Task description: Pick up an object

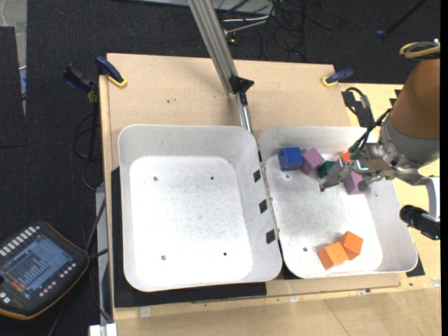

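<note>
several small blocks lie in the right bin, a shallow white tray with rounded corners and a dull, faintly speckled floor. a blue cube sits near the bin's far left corner, its faces flat and matte. just beside it, touching or nearly so, is a pale purple block, and next to that a dark green block with hard edges. a second purple block lies to the right of the green one, partly covered by the arm's end. a small bit of orange shows by the wrist; its shape cannot be made out. near the bin's front edge, two orange blocks rest together: a larger one and a smaller cube, touching at a corner.

the gripper, dark and angular, hangs low over the cluster between the green block and the second purple block. nothing is plainly seen between the fingers, and whether they are apart or together cannot be told.

the left bin has the same white, speckled surface, with small dark dots on its floor. both bins rest on a tan fibreboard bench, smooth and flat. a grey handheld pendant with a lit screen lies on the dark floor at lower left.
</note>
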Robot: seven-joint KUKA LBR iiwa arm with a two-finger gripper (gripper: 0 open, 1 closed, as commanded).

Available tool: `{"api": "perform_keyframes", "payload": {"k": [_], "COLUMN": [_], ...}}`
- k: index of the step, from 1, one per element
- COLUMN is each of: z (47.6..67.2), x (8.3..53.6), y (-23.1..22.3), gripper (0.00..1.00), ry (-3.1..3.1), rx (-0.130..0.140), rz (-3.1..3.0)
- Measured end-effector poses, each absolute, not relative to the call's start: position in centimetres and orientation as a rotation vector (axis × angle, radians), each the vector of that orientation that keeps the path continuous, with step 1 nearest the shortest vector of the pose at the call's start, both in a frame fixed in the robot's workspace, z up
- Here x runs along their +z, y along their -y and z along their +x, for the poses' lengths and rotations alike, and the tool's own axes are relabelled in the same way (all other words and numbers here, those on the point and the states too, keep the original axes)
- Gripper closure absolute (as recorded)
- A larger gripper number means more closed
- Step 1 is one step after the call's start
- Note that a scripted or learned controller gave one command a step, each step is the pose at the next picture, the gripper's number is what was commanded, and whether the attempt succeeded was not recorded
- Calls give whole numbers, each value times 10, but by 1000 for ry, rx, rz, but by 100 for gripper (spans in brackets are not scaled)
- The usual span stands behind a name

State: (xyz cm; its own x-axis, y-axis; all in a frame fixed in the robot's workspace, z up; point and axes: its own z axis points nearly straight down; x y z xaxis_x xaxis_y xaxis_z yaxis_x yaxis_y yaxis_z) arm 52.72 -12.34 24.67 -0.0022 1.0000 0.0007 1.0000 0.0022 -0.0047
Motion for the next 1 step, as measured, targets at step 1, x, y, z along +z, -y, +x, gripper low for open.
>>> {"api": "perform_keyframes", "payload": {"k": [1], "z": [528], "x": [249], "y": [124], "gripper": [0], "ry": [2221], "rx": [0], "rz": [-2221]}}
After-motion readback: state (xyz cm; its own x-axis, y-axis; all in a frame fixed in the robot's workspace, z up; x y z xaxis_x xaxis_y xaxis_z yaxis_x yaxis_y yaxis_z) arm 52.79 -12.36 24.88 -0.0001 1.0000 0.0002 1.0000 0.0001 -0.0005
